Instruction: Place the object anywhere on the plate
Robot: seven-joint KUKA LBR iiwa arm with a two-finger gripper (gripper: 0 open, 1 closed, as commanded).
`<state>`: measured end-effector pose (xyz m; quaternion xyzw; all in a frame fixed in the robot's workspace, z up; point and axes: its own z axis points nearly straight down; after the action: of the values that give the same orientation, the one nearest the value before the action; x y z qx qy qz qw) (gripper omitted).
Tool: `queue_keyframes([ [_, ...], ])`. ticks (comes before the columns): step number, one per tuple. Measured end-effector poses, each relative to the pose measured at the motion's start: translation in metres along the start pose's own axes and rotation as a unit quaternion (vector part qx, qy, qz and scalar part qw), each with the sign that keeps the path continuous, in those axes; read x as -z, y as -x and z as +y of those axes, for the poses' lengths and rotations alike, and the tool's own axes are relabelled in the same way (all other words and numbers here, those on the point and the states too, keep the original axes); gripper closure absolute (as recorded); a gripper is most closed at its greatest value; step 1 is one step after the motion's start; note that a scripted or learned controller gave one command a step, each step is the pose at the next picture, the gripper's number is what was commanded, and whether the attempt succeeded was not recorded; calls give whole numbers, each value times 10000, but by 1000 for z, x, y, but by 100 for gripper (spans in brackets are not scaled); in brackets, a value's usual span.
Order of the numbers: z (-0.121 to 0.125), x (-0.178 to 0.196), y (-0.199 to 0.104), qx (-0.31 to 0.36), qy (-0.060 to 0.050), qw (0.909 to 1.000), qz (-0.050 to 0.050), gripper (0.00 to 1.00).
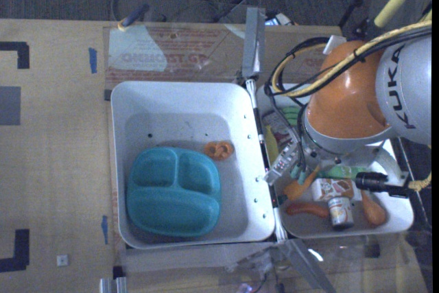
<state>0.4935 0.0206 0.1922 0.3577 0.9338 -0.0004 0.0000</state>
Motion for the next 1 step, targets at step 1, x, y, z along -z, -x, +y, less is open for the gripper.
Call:
queue_keyframes([
  [1, 61, -11, -38, 227, -1, 9997, 0, 100],
])
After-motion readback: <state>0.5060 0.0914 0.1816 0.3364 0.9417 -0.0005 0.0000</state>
